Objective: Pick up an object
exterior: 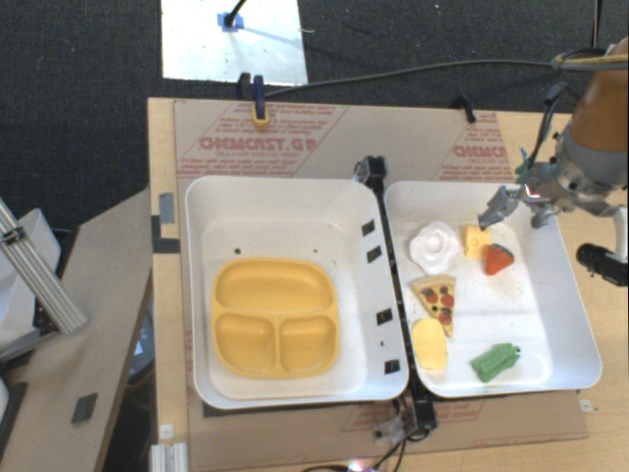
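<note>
From the right, the arm [600,116] leans over the right bin's [580,323] far edge; its hand [518,207], fingers spread and grasping nothing, hovers just beyond the yellow block [476,241] and strawberry [499,259]. Bare floor lies along the bin's right side.

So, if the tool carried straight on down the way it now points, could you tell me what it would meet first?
Probably the yellow cheese wedge, with the strawberry right beside it. The tool hangs over the right bin, slanting down toward them. Depth is unclear from one view, so it might meet the bin floor first.
</note>
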Robot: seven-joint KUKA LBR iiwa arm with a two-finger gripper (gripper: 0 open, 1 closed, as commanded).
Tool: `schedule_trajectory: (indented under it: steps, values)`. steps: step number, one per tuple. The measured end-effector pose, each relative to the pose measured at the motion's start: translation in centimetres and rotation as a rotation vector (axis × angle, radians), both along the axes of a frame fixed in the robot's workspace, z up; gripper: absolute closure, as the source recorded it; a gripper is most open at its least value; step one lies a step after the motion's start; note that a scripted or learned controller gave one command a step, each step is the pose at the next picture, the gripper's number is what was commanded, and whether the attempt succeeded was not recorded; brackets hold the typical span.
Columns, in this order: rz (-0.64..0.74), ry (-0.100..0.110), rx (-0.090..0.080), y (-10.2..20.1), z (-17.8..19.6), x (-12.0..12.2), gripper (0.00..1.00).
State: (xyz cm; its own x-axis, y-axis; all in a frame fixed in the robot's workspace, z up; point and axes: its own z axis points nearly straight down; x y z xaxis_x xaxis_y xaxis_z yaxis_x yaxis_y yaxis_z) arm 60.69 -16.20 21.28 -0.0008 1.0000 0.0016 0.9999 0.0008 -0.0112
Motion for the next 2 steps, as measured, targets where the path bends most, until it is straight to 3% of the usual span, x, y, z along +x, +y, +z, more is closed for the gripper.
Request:
schedule_trajectory:
  steps: [1,2]
  values:
    - [0.003,-0.013,-0.002,0.0,0.8,0.3,0.0]
    - [0.002,-0.01,-0.002,0.2,-5.4,0.6,0.0]
